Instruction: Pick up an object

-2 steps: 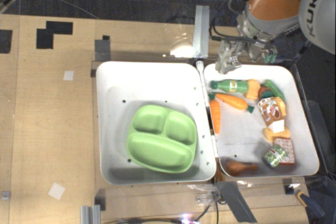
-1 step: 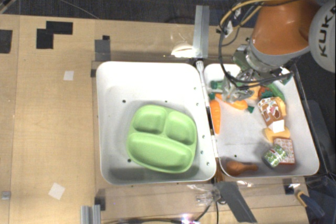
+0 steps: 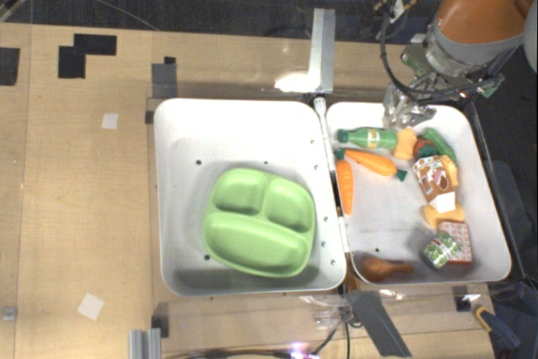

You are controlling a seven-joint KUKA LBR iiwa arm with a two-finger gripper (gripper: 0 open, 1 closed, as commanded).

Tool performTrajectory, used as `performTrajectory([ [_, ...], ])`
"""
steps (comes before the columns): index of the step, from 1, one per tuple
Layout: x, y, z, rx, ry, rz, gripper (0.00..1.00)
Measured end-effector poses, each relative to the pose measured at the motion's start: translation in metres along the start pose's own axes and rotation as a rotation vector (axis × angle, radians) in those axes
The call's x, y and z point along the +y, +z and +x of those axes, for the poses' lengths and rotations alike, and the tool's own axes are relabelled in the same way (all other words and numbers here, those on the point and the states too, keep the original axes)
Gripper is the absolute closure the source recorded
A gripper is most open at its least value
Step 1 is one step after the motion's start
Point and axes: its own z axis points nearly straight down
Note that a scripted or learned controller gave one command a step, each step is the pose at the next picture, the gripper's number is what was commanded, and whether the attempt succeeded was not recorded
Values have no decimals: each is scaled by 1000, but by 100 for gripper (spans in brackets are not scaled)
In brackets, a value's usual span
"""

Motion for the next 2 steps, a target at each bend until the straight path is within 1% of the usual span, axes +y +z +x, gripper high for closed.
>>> performTrajectory([
  [1, 1, -13, -5, -9, -3, 4, 100],
  [2, 55, -73, -67, -1, 190, -5, 100],
])
